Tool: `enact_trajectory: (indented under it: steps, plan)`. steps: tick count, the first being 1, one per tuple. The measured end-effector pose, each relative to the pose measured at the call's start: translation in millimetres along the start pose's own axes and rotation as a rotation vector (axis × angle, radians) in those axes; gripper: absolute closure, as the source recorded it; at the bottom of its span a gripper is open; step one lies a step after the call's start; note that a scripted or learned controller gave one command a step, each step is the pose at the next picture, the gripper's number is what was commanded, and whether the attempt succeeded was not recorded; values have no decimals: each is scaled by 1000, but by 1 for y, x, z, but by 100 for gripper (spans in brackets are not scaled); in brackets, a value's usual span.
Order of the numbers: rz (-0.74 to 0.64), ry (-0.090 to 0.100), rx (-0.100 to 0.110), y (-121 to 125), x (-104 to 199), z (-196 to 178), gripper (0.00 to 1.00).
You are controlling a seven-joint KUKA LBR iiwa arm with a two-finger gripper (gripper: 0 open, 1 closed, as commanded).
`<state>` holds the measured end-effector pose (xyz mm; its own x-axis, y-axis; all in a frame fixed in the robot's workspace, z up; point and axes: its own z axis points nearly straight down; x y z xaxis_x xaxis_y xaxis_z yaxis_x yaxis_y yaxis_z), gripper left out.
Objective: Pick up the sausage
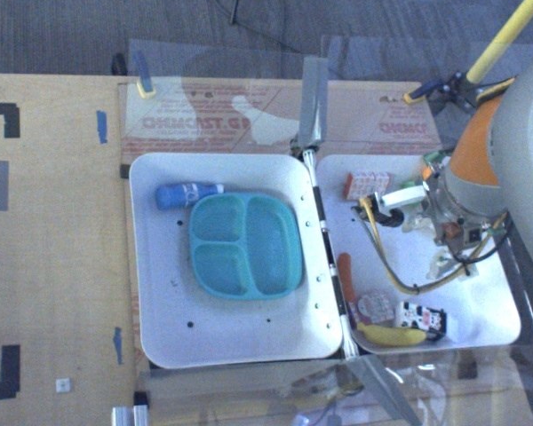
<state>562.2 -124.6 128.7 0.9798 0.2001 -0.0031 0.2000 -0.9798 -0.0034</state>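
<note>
- While the gripper (451, 238) hung over the right bin (502, 327), whether it held anything could not be told.
- Left of it and slightly nearer the camera, well apart, lay the sausage (345, 278) against the bin's left wall.
- Its long axis ran along that wall.

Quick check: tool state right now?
Tool: cannot be told; it sits over the right bin, apart from the sausage.

The left bin (151, 264) holds a teal divided plate (246, 245) with a blue bottle (185, 193) just beside its upper left edge. In the right bin (497, 313), the sausage (346, 279) lies along the left wall above a banana (393, 335), while the gripper (444, 238) hangs over the bin's right half near a red-and-white box (366, 185).
</note>
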Motion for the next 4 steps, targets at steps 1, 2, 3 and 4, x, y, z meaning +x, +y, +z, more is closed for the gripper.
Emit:
enact_trajectory:
  steps: [1, 2, 3, 4]
  plan:
    - [-40, 9, -6, -23, 57, 41, 0]
    - [-73, -15, 15, 5, 98, 39, 0]
    - [-181, 8, -3, -27, 24, 40, 0]
    - [-167, -9, 6, -2, 89, 39, 0]
